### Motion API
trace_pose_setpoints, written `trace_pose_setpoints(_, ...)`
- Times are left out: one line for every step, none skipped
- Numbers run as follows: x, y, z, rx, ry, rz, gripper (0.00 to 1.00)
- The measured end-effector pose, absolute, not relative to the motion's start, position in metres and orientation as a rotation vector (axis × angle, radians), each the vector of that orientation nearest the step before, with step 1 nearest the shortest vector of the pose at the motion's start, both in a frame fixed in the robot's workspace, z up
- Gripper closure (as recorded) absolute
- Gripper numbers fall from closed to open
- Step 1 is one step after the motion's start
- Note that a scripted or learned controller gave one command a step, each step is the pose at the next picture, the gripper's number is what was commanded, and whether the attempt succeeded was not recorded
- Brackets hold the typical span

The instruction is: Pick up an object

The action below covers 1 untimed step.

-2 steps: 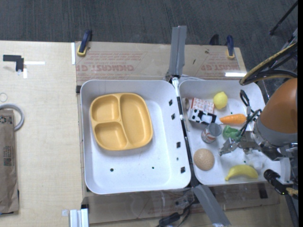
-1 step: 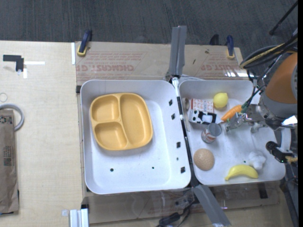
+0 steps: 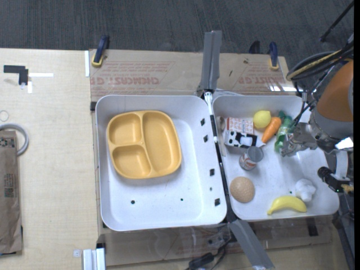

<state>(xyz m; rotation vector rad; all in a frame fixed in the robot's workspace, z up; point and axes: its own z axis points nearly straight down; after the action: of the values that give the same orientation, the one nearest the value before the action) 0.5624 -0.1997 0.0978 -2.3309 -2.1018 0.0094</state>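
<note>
Hanging low over the right bin's [image 3: 329, 210] far right part, the gripper [image 3: 292, 145] was pictured beside a green object [image 3: 281, 134]; whether anything was held could not be told, as that end of the arm was too small and cluttered to be read. The grey arm [image 3: 332, 103] with its orange band was seen reaching in from the right.

No single object was named by the task, so the nearest pieces were judged the likeliest targets. The green object lay just to the left of the gripper, perhaps touching it, though contact could not be confirmed. Next to it, further left, the carrot [image 3: 271, 128] was laid on a slant, its long axis running from upper right to lower left, and the round lemon [image 3: 262, 118] was set close against its upper end. Both looked smooth and moulded, like toy food.

Further left, a flat printed carton [image 3: 241, 125] and a black-and-white patterned piece [image 3: 241, 140] were found near the bin's left wall, with a small metal-topped can [image 3: 251, 157] just below them. A rough tan ball [image 3: 242, 189] was seen lower down, well apart from the gripper. The curved banana [image 3: 287, 205] lay along the near wall, its long axis roughly left to right, with a small white lumpy object [image 3: 305, 189] just above its right end.

In the left bin [image 3: 112, 207], a yellow divided plate [image 3: 144, 144] of matt plastic was left alone.
</note>
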Motion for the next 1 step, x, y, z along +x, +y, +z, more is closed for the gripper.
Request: trace_pose_setpoints(0.5536,-0.1753,0.1084,-2.173,-2.267,0.004,1.00)
